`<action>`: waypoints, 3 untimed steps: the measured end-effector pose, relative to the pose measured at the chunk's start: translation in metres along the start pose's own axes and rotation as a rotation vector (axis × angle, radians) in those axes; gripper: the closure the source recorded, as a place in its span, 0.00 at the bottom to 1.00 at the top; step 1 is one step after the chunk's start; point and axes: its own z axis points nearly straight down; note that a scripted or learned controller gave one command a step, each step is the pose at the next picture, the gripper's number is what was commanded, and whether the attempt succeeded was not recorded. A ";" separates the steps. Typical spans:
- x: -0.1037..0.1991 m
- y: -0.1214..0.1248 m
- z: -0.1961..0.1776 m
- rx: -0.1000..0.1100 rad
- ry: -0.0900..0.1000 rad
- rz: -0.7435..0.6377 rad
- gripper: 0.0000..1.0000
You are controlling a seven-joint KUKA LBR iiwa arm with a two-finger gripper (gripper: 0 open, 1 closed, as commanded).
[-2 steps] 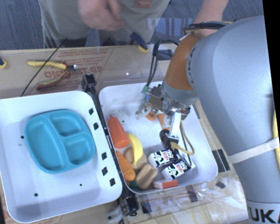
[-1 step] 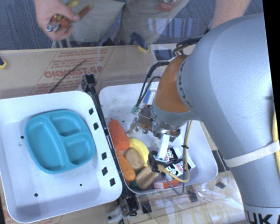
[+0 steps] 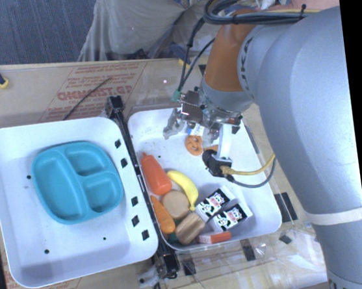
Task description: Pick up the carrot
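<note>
The carrot (image 3: 155,174), a tapered orange-red piece, lies along the left side of the right bin (image 3: 259,193), its thick end towards the back. My gripper (image 3: 193,130) hangs over the back middle of that bin, right of and behind the carrot and apart from it. Just under the gripper is a small round orange item (image 3: 194,145); whether the gripper touches it I cannot tell. The grey arm with its orange band (image 3: 226,60) reaches in from the right and hides the bin's right edge.
In front of the carrot lie a banana (image 3: 185,187), a round tan piece (image 3: 175,204), a second orange piece (image 3: 164,218), a bread-like block (image 3: 189,227) and two black-and-white cartons (image 3: 222,211). The left bin (image 3: 25,258) holds a blue divided plate (image 3: 77,181).
</note>
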 end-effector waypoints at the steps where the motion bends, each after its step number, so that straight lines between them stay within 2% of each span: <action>1: -0.034 0.057 0.066 0.020 -0.005 -0.003 0.00; 2: -0.023 -0.017 0.104 0.001 -0.006 -0.167 0.00; 3: -0.045 -0.067 0.095 0.008 -0.010 -0.319 0.00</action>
